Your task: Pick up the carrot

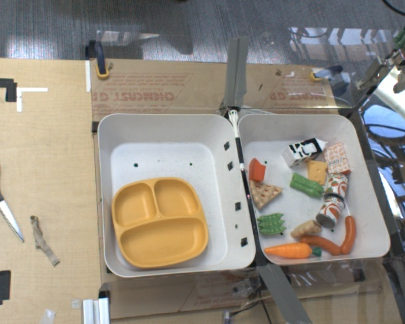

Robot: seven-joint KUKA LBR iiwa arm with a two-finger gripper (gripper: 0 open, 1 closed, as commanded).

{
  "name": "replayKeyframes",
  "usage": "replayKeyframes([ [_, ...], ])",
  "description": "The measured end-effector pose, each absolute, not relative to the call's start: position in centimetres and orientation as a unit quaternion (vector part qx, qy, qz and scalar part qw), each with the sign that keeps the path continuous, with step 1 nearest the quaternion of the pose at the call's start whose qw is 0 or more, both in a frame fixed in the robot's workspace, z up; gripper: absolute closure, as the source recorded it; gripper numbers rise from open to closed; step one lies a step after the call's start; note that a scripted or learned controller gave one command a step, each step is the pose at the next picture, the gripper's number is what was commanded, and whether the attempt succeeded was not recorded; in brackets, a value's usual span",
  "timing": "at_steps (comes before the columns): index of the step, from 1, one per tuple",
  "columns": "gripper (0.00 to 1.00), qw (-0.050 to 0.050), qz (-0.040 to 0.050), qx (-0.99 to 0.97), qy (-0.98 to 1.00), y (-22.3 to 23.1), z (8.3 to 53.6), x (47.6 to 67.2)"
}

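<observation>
Camera view: carrot (289,250) beside sausage (337,240); labels illegible.

2 bins (162,123) (white), 1 carrot (289,251), 1 plate (160,221).

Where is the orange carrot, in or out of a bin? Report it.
In. The orange toy carrot lies flat on the right white bin's floor, along its near wall.

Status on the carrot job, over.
Carrot lying at near edge of right bin, untouched. Red sausage and potato piece crowd its green end; pea pod just behind it.
</observation>
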State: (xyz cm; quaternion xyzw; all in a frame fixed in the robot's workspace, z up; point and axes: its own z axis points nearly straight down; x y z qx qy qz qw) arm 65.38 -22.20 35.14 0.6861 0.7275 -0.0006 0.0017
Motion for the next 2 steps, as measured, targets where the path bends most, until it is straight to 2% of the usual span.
replayKeyframes([
  [1, 1.0, 0.003, -0.0016, 0.684, 0.729, -22.1, 36.0, 65.5],
  [2, 1.0, 0.0, -0.0002, 0.566, 0.825, -22.2, 30.3, 57.2],
])
